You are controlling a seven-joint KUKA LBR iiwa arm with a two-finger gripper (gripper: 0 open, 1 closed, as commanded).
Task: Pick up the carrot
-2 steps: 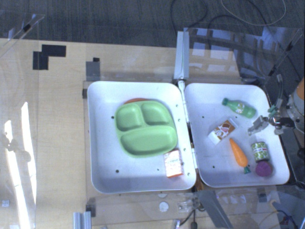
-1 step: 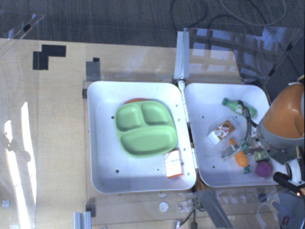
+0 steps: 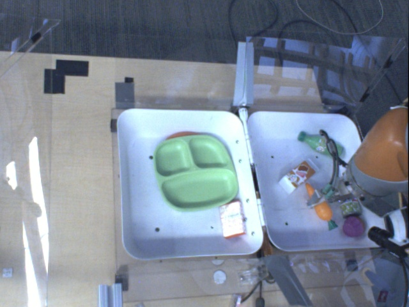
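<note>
I cannot tell if the fingers of the gripper [image 3: 326, 194] are apart or together; they are thin, dark and mixed up with the small things under them.

The carrot [image 3: 323, 210] lies in the right bin [image 3: 275, 171], at about 5 o'clock in it. It is small and orange. The gripper hangs just above it, at the carrot's 12 o'clock, very near or touching; I cannot tell which.

A purple ball [image 3: 353, 226] sits at the carrot's 4 o'clock, near it. A small red and white box [image 3: 298, 175] lies at the carrot's 11 o'clock. A green bottle [image 3: 317, 142] lies further up, at 12 o'clock.

The arm [image 3: 383, 155], with its orange band, is at the carrot's 2 o'clock.

In the left bin [image 3: 137, 190], at the carrot's 9 o'clock, well apart, sits a green tray [image 3: 195, 171]. A little orange packet [image 3: 232, 220] lies just below the tray.
</note>
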